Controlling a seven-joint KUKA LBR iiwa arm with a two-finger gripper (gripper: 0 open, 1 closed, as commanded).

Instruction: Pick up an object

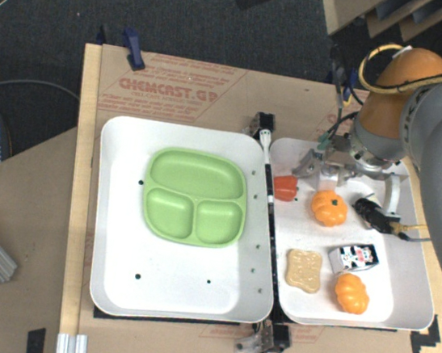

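1. Two bins are set side by side on the table (177, 84): the left bin (112, 197) at frame centre, the right bin (409, 288) toward the right edge.
2. A divided plate (195, 197) is placed in the left bin, toward its upper half.
3. In the right bin, a small block (285, 188) is found at upper left, one pumpkin (330, 209) just right of it, a cracker (304, 270) at lower left, a small carton (354, 257) right of the cracker, and a second pumpkin (351, 293) below the carton.
4. The gripper (332, 167) is positioned above the bin's upper part, near the first pumpkin.
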